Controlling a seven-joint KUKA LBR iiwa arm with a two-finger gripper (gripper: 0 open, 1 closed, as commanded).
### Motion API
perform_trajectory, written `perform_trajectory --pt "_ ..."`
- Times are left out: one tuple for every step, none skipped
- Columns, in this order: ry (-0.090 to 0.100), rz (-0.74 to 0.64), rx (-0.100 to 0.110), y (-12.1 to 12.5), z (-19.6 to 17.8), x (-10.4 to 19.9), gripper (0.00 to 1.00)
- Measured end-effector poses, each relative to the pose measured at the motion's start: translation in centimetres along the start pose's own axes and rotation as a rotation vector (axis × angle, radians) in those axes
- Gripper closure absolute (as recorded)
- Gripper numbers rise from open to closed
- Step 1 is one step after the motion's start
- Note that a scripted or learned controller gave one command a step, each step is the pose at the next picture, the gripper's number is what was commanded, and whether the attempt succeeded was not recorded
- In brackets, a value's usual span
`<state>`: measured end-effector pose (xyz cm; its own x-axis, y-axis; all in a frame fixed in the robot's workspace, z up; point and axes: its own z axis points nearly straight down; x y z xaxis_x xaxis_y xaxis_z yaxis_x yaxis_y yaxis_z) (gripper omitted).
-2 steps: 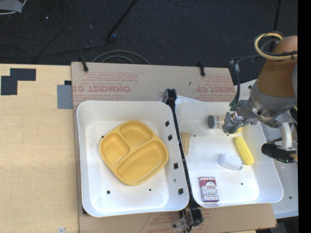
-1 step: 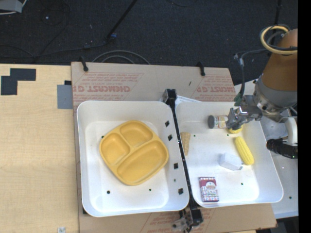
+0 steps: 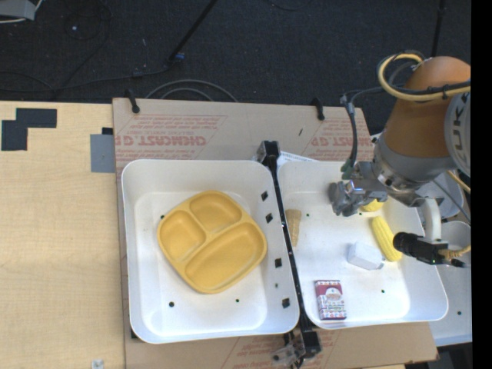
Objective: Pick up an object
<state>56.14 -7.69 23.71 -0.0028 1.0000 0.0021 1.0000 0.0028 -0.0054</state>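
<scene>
Camera view
Landmark: the black divider (image 3: 278, 241) between the two white bins is taken as reference.
Left bin (image 3: 146, 298): a yellow compartment plate (image 3: 212, 241) is seen lying flat in it, left of the divider, three sections facing up.
Right bin (image 3: 419, 302): four things are seen right of the divider.
Corn cob (image 3: 383, 240): yellow, laid lengthwise well right of the divider, at the bin's right side.
Grey block (image 3: 363, 257): set just left of the corn cob, apart from it.
Red card box (image 3: 330, 299): placed near the divider's lower end, by the front wall.
Tan wedge (image 3: 293, 226): found just beside the divider.
Gripper (image 3: 347, 198): held low over the right bin, above the corn cob's upper end; whether its claw is apart or together cannot be told, and nothing is seen between its fingers.
</scene>
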Motion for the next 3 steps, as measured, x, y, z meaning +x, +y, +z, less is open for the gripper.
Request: perform_trajectory --pt "0.0 -0.001 0.0 -1.3 1.0 5.0 1.0" --pt "-0.001 -0.001 0.0 -2.4 1.8 9.9 1.0" --pt "-0.001 -0.001 0.001 -2.7 2.4 14.3 1.0"
